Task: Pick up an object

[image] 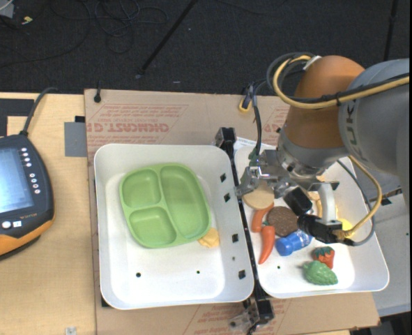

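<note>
The right bin (373,274) holds several toy foods. Among them are a tan bun (258,200), a brown round patty (283,220), an orange carrot (268,242), a blue piece (293,243), a red strawberry (324,255), a green leafy piece (321,274) and a yellow banana (327,202). My gripper (263,178) is low over the left part of this bin, just above the tan bun, and its own body hides the tips. I see nothing held in it.
The left bin (164,281) holds a green divided plate (165,205) and a small yellow piece (208,239) by its right wall. A tablet (10,187) lies on the bench at far left. Cables hang around the arm's wrist (324,110).
</note>
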Controlling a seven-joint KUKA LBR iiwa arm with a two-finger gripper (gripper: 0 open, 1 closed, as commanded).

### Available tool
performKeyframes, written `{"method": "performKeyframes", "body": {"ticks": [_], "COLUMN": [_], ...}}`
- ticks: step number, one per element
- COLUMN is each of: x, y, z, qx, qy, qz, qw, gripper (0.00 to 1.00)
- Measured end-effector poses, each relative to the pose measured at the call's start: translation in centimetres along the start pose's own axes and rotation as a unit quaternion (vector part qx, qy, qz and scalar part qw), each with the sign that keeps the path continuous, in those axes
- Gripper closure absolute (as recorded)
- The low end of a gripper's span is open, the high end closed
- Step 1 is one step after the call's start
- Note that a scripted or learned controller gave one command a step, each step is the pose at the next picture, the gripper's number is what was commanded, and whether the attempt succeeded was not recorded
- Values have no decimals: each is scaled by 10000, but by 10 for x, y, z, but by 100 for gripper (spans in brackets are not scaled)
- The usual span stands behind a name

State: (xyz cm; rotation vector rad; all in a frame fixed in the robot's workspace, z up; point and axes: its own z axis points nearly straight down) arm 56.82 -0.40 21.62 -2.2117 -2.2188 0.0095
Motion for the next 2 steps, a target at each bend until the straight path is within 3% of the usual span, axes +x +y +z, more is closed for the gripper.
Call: {"method": "performKeyframes", "body": {"ticks": [1,2], "x": [51,39], "y": [-19,-5], "z": [-13,-10], "qx": [-4,-15], "qy": [-1,-14], "qz": [-7,11], "qw": [10000,10000], "gripper": [100,100]}}
